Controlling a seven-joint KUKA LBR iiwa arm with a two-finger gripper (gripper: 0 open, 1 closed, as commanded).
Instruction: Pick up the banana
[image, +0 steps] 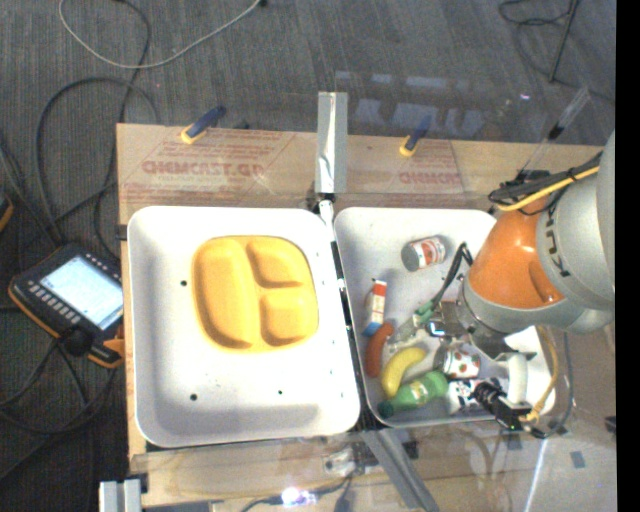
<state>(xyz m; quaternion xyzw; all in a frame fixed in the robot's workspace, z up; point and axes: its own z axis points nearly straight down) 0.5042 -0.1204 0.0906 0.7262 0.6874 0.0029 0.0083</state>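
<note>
Hovering over right bin (352, 300), gripper (438, 322) just beside banana (400, 366). Grip state cannot be told.

Grey carpet (250, 60) (cable-strewn) — brown bench (230, 170)

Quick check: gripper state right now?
Gripper: cannot be told; it sits low in the right bin, just right of the banana.

Banana (401, 366) hemmed: green bottle (424, 389) below, hot dog (375, 349) left; above open.
</note>
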